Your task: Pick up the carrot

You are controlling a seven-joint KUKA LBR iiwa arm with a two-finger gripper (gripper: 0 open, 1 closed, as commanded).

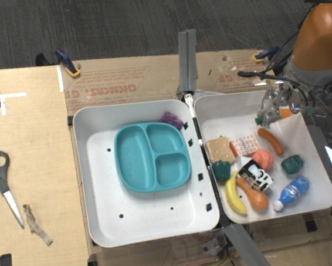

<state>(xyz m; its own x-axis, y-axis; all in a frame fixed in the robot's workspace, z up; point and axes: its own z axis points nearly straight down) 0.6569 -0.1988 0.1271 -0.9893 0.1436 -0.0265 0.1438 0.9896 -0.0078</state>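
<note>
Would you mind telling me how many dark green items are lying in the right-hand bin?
2. One dark green item lies by the bin's left wall, below the bread slice; the other sits near the right wall, above the blue bottle. More may be hidden under the pile.

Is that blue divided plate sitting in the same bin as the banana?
No, the blue divided plate lies in the left bin, while the banana lies in the right bin among other toy foods.

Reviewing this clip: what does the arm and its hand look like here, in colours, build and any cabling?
The arm enters from the right with a rounded, glossy orange band above grey housing. Black cables loop beside it, and a yellow-and-blue piece sits at its top. The hand is a small metallic silver assembly with thin parts, a bit of orange and teal showing at it. No markings can be read.
</note>
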